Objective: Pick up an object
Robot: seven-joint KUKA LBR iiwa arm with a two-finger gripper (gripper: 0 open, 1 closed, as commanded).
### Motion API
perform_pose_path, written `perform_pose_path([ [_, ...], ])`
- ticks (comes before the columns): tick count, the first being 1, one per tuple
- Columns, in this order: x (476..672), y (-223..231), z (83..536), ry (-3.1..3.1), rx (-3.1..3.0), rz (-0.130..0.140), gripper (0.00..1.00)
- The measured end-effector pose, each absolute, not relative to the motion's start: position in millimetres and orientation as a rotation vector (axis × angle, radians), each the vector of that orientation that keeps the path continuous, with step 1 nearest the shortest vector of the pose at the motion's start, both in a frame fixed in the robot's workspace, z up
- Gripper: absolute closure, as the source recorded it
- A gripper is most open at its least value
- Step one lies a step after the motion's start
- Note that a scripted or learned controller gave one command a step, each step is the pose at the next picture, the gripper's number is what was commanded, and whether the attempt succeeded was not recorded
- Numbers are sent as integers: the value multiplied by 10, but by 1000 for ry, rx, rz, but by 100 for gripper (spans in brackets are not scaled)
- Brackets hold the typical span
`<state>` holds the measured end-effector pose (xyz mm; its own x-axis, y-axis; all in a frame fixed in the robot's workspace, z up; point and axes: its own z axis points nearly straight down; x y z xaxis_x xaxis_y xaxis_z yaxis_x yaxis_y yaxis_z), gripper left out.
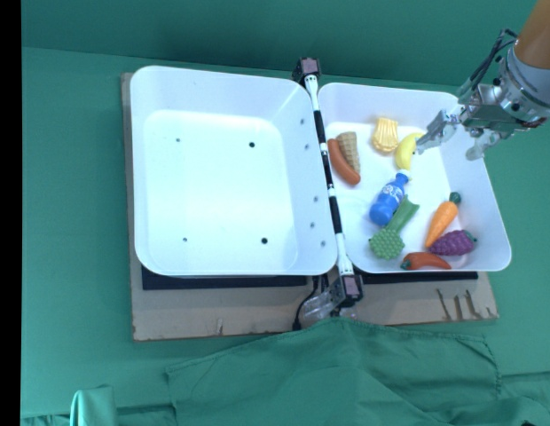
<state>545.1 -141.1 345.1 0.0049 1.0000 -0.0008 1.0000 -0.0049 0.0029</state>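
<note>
From my console, the gripper [457, 136] hung over the right bin's [497, 229] far right corner, fingers spread and holding nothing; the banana [404, 150] lay just to its left, long axis running toward the near-left

Blue bottle [388, 200], orange carrot [441, 223], seemingly purple grapes [452, 242]
</note>
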Motion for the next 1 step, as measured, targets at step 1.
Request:
perform_pose_path([
  [1, 5451, -1411, 3451, 2214, 2225, 2, 0],
])
